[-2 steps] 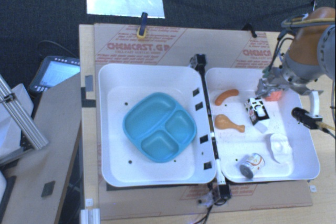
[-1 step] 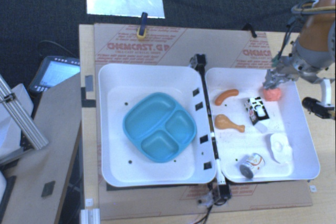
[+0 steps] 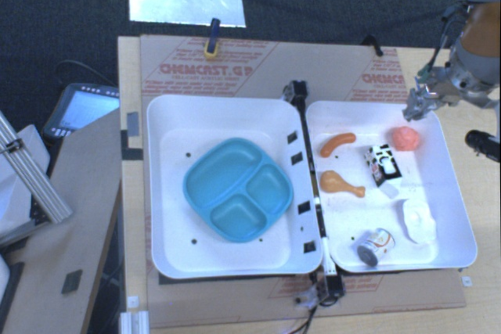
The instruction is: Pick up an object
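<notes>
The gripper (image 3: pixel 415 107) hangs over the far right corner of the right bin (image 3: pixel 458 199), its tip just beyond the bin's far rim. Whether it is released or clenched cannot be told at this size; nothing is seen in its hold.

The nearest thing to it is a pink ball (image 3: pixel 405 138), lying inside the right bin just below the gripper in the camera view, that is, toward the bin's near edge and very slightly toward the left bin. It is round, so it has no long axis and points no way; any approach angle should serve, and the likely move is a short reach inward and down.

Further from the gripper lie a black-and-white box (image 3: pixel 383 165), long axis running roughly far-to-near; an orange sausage (image 3: pixel 338 143), slanting; a toy drumstick (image 3: pixel 341 183), with its thin end toward the box; a white object (image 3: pixel 417 220); and a small metal can (image 3: pixel 373 246) on its side. The left bin holds a blue divided plate (image 3: pixel 237 189).
</notes>
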{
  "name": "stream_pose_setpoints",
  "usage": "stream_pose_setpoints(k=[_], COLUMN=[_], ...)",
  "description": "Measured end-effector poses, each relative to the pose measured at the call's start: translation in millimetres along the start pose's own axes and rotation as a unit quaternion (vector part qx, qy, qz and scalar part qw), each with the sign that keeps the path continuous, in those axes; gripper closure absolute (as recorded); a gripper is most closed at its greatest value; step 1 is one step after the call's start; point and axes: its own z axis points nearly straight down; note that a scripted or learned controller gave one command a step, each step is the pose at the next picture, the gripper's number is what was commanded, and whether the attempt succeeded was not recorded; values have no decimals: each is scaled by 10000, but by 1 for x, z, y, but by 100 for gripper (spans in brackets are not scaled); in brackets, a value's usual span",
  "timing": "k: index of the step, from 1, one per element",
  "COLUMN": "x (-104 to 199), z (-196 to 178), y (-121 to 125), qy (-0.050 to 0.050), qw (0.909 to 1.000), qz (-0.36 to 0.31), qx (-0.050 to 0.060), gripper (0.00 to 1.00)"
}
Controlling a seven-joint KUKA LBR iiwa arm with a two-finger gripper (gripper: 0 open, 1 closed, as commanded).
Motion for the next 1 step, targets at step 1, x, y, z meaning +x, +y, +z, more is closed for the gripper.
stream_pose_setpoints(k=[1], x=[46], z=[6], y=[-9], qy=[17], qw=[10000], qz=[-14], qx=[31], gripper=[100])
